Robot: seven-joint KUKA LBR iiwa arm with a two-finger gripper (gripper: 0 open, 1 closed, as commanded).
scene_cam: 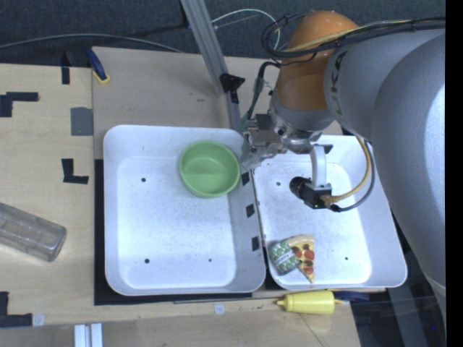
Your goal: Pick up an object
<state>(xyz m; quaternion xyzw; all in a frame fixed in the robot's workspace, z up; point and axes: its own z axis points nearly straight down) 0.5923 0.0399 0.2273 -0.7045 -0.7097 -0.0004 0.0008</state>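
Wooden bench (159,85) seen from above at a slant, dark floor behind, black tape marks on the lighter board at left. Two shallow white bins set side by side: left bin (137,266) and right bin (362,259), rims touching along the middle. A green bowl (209,168) is sat upright in the left bin's upper right corner, near the shared rim. A pizza-slice toy (294,256) is laid flat in the right bin's lower left corner, long axis on a diagonal, pointed tip toward lower right, green-patterned end toward the shared rim. The gripper (255,152) is positioned over the shared rim at the top, just beside the bowl, well apart from the pizza slice; nothing is seen gripped, and its opening cannot be told. A yellow bottle (311,302) is laid sideways on the bench below the right bin. A clear plastic container (27,231) is laid at the far left.
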